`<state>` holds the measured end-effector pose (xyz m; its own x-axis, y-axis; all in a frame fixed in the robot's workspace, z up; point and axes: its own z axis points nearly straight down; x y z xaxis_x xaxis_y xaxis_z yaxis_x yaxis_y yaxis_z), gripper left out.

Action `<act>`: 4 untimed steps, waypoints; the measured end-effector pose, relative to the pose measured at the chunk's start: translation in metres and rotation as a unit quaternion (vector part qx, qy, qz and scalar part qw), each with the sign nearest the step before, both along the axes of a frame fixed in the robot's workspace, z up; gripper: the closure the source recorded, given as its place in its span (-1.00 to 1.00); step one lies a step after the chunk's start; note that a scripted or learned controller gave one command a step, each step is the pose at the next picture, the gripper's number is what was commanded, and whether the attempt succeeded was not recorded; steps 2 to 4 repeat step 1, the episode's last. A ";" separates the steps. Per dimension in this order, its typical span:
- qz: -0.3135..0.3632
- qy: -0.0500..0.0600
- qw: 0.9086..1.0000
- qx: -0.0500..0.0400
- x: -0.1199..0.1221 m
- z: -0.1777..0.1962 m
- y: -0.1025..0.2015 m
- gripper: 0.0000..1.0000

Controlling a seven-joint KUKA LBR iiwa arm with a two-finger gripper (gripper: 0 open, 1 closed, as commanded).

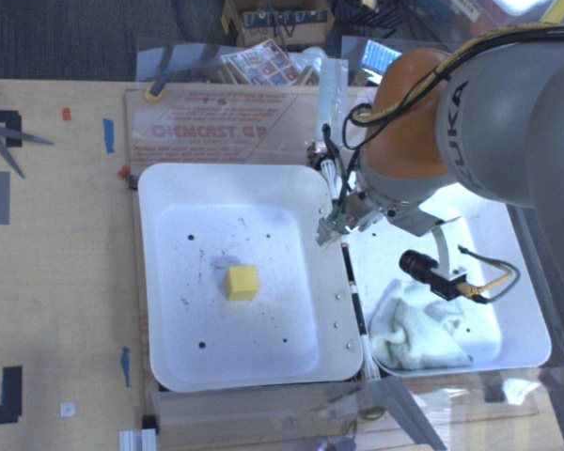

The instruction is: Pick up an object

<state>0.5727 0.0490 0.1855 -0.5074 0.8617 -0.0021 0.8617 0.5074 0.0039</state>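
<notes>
A small yellow cube (242, 282) lies near the middle of the left white bin (169, 214). A crumpled white cloth (415, 332) sits at the front of the right bin (522, 332). My gripper (336, 222) hangs over the rim between the two bins, towards their far side, under the orange-banded wrist. It is to the right of the cube and farther back, well apart from it. I see nothing held in it. The arm hides much of the right bin.
The grey arm fills the upper right. A clear sheet with red print (216, 130) lies behind the left bin. Boxes and clutter (273, 12) stand beyond the bench. Blue tape marks (108, 134) dot the wooden bench on the left.
</notes>
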 end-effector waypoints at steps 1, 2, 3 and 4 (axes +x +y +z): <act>0.214 0.001 0.977 0.000 -0.022 0.000 -0.043 1.00; 0.214 0.001 0.977 0.000 -0.022 0.000 -0.043 1.00; 0.214 0.001 0.977 0.000 -0.022 0.000 -0.043 1.00; 0.214 0.001 0.977 0.000 -0.022 0.000 -0.043 1.00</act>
